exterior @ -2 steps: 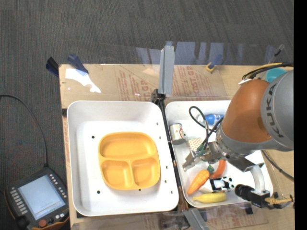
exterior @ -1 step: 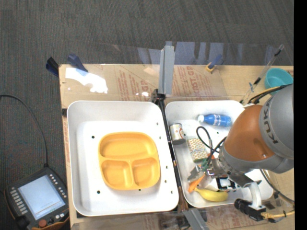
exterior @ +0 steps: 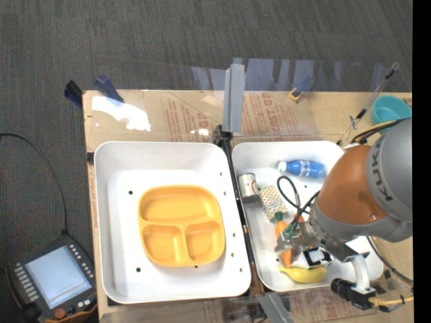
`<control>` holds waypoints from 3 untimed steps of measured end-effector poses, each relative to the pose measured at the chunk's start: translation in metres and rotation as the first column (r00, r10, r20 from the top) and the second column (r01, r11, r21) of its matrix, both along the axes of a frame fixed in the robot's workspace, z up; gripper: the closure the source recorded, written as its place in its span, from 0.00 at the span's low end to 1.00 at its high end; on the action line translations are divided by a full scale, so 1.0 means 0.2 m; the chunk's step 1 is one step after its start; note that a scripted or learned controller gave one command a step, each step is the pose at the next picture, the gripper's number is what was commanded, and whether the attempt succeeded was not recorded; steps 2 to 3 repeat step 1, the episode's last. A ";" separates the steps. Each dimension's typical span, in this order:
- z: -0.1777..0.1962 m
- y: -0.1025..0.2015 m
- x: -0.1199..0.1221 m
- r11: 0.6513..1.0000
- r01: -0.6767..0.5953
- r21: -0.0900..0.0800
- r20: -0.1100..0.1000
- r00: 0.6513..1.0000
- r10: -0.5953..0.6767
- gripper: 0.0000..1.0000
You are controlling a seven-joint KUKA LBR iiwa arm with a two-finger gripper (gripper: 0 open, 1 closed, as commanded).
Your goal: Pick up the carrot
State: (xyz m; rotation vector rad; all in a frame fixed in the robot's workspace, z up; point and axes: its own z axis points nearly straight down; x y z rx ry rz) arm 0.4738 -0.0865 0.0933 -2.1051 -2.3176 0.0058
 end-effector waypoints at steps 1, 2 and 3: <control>0.46 0.06 0.01 0.978 0.206 -0.005 0.005 0.978 -0.206 1.00; 0.46 0.06 0.01 0.978 0.206 -0.005 0.005 0.978 -0.206 1.00; 0.46 0.06 0.01 0.978 0.206 -0.005 0.005 0.978 -0.206 1.00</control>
